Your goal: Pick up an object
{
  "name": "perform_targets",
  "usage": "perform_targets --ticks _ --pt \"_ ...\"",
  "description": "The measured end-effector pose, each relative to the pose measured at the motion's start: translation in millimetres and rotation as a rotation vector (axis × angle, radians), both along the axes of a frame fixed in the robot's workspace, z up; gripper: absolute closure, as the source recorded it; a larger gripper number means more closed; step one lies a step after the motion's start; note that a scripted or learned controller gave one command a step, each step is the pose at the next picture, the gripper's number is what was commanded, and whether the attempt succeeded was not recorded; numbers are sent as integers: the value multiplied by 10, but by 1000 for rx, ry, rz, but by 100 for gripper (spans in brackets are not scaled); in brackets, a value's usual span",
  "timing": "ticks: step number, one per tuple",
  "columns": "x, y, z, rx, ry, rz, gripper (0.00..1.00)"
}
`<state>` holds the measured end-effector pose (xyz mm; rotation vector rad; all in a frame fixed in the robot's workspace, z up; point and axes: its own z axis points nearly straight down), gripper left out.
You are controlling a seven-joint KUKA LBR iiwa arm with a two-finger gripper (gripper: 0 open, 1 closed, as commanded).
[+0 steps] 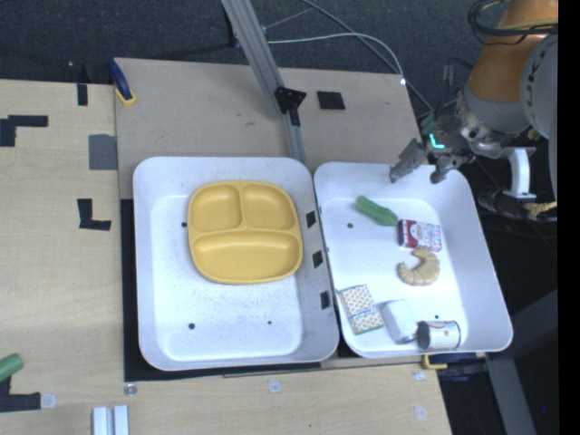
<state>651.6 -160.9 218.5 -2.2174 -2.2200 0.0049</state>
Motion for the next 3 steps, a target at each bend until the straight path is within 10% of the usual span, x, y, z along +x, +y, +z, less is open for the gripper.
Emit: perform_targets --ticks 3 --pt "93 100 -913 -2 -1 1 0"
